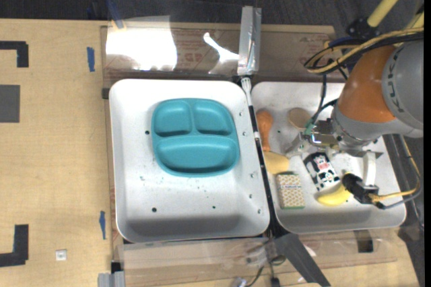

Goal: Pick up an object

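Your gripper (322,144) hangs low over the right bin (394,208), near the banana (335,196); you cannot tell its grip.

Grey arm (411,87) (orange band, yellow cables).

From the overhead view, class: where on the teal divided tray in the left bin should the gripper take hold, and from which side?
Probably the teal divided tray is best gripped by its raised outer rim, coming from above. It lies flat and alone in the left bin, too broad to span, so one finger would go inside a compartment and one outside. The right edge suits best, nearest the gripper, which is over the right bin.
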Available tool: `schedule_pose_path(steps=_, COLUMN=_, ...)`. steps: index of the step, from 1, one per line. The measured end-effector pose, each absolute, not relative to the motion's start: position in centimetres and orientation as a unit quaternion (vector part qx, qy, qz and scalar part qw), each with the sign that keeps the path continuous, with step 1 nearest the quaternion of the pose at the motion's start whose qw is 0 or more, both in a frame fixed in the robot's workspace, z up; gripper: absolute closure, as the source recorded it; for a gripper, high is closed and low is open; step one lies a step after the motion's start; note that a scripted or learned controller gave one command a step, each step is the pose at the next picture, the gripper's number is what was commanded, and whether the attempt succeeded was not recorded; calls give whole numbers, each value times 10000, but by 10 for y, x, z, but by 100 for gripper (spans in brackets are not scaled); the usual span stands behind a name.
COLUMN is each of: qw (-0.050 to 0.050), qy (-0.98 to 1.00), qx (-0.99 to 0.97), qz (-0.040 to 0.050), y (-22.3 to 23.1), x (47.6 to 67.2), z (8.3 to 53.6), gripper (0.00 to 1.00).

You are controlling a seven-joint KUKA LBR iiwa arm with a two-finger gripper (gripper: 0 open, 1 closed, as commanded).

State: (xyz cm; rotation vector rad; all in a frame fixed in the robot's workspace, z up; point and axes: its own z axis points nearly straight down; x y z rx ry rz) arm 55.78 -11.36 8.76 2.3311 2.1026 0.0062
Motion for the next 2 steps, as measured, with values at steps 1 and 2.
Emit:
schedule_pose_path(steps=1, qw=39, qy=6687, qx=7436, qz=35, y=-115, x=559, z=99, gripper=100)
schedule_pose_path(steps=2, qw=9, qy=6426, qx=7662, qz=26, y=-46, x=590, z=187, gripper=100)
